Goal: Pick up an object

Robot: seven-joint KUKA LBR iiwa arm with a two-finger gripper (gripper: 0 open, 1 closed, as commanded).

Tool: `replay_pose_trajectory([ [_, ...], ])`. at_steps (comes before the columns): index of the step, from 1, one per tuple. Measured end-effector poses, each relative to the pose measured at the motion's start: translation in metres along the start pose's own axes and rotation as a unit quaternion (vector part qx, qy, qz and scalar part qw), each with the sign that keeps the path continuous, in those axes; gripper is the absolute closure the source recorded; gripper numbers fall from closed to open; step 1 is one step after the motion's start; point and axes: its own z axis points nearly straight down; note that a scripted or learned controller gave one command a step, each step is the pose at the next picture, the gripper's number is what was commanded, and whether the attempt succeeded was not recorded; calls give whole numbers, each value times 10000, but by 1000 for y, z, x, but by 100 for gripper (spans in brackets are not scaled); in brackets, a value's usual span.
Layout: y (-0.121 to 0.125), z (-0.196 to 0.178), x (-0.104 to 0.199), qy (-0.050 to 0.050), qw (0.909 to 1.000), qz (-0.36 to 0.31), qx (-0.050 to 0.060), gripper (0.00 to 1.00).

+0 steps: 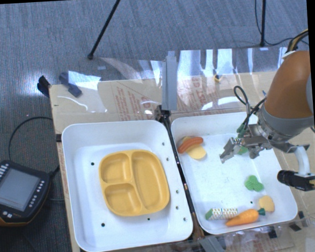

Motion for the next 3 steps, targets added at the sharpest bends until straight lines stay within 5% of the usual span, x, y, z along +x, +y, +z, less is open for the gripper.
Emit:
replay_pose_trajectory([
  [1, 82, 95, 34, -3, 9977, -671, -5, 0],
  [2, 48, 123, 36, -9, 9953, -967, -25, 0],
  [3, 99, 121, 28, -13, 9991, -414, -50, 0],
])
